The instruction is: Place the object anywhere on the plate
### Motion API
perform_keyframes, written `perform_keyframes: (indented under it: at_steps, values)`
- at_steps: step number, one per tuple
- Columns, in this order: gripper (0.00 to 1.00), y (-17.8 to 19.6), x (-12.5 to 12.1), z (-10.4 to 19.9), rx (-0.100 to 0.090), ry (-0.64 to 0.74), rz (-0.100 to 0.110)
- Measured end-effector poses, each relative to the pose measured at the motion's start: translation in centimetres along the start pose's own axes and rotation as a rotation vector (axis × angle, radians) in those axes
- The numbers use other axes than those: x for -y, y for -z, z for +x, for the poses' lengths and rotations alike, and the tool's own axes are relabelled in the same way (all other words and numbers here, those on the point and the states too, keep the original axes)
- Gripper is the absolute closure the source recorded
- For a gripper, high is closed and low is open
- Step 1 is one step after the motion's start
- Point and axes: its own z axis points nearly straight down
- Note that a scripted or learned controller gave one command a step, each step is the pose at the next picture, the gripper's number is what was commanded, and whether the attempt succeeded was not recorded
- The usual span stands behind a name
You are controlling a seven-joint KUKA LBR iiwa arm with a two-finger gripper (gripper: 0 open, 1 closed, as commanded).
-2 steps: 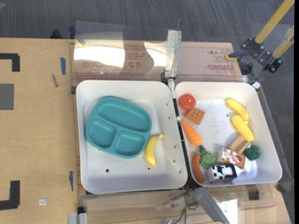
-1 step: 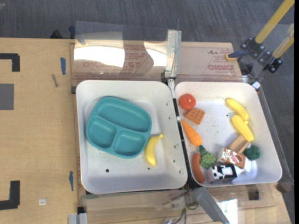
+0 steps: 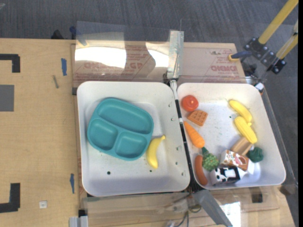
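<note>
Banana (image 3: 155,152) lay in the left bin (image 3: 94,178), just beside the teal plate's (image 3: 120,128) lower right rim; probably the object. Gripper state: could not tell. Best grasp across its middle, lift clear of the rim, release over a compartment.

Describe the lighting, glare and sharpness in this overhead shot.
Camera view: even, soft lighting, with faint shadows under the teal plate and banana; strong white glare on the clear panel behind the left bin; toys in the right bin are slightly soft, small print unreadable.
</note>
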Motion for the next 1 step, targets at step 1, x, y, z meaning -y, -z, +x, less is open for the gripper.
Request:
perform_keyframes:
  at_steps: [1]
  values:
    - [1.00,1.30,-0.06,-0.17,0.012,0.001,-0.001]
